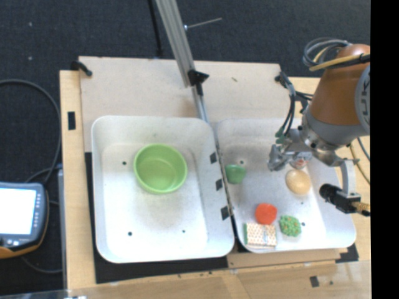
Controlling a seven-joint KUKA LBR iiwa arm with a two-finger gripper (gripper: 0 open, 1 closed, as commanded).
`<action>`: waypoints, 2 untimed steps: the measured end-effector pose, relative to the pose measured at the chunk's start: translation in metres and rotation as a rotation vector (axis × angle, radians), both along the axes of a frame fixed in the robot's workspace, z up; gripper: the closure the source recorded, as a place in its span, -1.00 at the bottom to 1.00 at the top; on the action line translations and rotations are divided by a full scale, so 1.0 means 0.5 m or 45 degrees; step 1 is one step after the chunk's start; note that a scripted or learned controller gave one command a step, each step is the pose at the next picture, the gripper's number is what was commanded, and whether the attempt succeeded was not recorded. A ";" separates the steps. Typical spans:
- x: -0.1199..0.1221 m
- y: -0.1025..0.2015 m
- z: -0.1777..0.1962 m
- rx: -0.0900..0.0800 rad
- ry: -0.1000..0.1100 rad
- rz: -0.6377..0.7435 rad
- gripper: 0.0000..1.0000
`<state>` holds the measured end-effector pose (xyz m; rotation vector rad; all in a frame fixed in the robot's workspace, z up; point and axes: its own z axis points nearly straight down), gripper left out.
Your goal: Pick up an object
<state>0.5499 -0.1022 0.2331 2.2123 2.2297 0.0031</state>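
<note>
My gripper (pixel 282 157) hangs over the right bin (pixel 249 132), in its upper right part. A pale yellow egg-shaped object (pixel 298 182) lies just below and right of it, apart from the fingertips. Further down are a red-orange ball (pixel 266 213), a bumpy green object (pixel 290 225) and a patterned square block (pixel 260 235). A small green cup-like piece (pixel 235 173) sits near the bin's left wall. I see nothing between the fingers.
The left bin (pixel 112 229) holds a light green bowl (pixel 161 168). A slanted metal pole (pixel 177 36) rises from the divider between the bins. A tablet (pixel 19 213) rests off the bench at far left.
</note>
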 end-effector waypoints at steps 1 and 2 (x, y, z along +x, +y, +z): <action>0.014 0.109 -0.017 0.000 0.003 -0.001 1.00; 0.027 0.224 -0.027 0.000 0.001 0.000 1.00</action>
